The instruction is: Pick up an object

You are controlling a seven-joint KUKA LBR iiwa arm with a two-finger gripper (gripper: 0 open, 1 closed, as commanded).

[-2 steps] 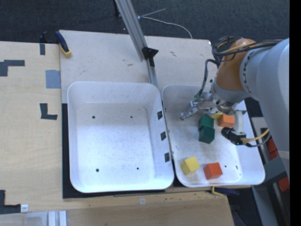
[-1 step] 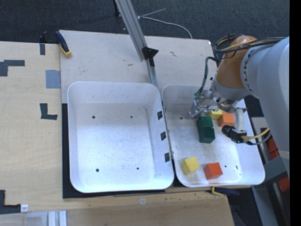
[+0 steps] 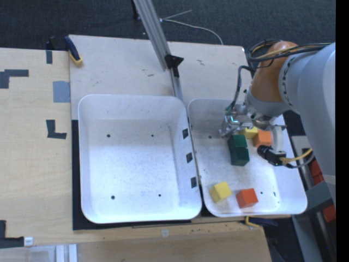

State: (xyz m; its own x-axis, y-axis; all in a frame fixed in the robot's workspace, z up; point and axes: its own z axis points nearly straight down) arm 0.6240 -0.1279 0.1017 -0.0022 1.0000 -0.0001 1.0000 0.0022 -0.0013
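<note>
Camera view: arm (image 3: 297, 86) comes in from the right, grey with the orange band above the wrist, wrist over the upper part of the right bin (image 3: 207, 119). The hand (image 3: 233, 125) sits low in that bin, just above the top end of a dark green block (image 3: 239, 149). Can't tell how far it is open or whether it has hold of anything; the tips are too small and cluttered to resolve, and no block is clearly between them.

Objects, all in the right bin:
- green block: mid-bin, long axis roughly up-down in frame, top end right under the hand; contact can't be judged
- small yellow block (image 3: 251, 132): just right of the hand, near the green block's top
- small orange block (image 3: 264, 137): just beside that yellow one, on its right
- yellow cube (image 3: 221, 191): near the bin's front edge, left of centre, well apart from the hand
- orange cube (image 3: 247, 197): just right of the yellow cube, near the front edge

Left bin (image 3: 87, 162) sits side by side with the right bin, rims touching along the middle. A slanted metal rail (image 3: 155, 29) runs from the top of frame down to where the bins meet. Table (image 3: 120, 64) has a blue-and-yellow clamp (image 3: 73, 51) at the upper left corner and a thin wire (image 3: 202, 29) lying near the top. Black cable (image 3: 275, 158) loops off the wrist on the right side of the bin.
</note>
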